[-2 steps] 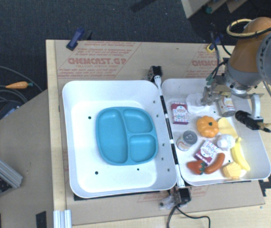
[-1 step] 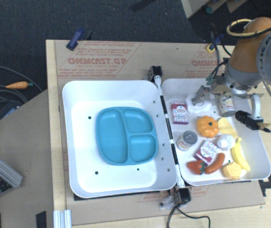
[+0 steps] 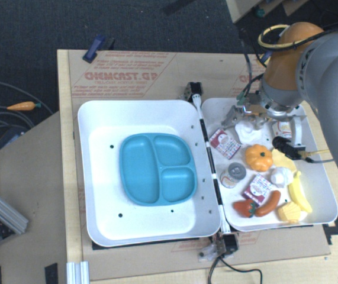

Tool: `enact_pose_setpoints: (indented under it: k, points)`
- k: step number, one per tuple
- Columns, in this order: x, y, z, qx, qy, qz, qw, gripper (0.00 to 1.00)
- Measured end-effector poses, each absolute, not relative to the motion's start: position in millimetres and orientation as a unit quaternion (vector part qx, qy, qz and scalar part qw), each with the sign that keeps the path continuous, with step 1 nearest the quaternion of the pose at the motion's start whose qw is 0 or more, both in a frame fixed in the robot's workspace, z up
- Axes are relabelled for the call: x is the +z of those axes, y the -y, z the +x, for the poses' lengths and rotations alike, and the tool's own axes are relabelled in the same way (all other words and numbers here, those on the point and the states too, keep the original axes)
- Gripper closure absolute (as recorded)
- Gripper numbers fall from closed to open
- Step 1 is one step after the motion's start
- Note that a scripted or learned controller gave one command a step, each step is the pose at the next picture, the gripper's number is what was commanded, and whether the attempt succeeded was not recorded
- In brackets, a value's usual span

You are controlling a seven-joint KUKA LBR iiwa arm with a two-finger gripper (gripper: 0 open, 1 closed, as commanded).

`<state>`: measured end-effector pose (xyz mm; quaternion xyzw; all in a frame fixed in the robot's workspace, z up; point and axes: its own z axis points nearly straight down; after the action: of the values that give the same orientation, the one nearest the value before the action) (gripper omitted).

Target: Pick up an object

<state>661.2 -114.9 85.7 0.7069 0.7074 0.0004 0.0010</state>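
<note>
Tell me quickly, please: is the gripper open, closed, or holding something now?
Gripper: cannot be told. It is low over the far end of the right bin, above a white object.

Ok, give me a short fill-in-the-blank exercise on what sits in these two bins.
1. The light blue divided plastic plate lies in the ____ white bin as the camera sees it.
2. That plate has ____ compartments.
3. The small round pumpkin in the other white bin is ____ in colour.
4. The yellow toy banana lies near that bin's ____ wall in the picture.

Missing words: left; three; orange; right
</note>
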Motion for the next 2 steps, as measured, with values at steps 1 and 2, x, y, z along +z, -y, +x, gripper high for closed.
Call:
enact_pose_setpoints:
  k: [1,2]
  points:
    - [85,93,649.0,-0.0005,-0.708,0.707,-0.001,0.0]
    - [95,93,649.5,-0.0002,-0.707,0.707,-0.001,1.0]
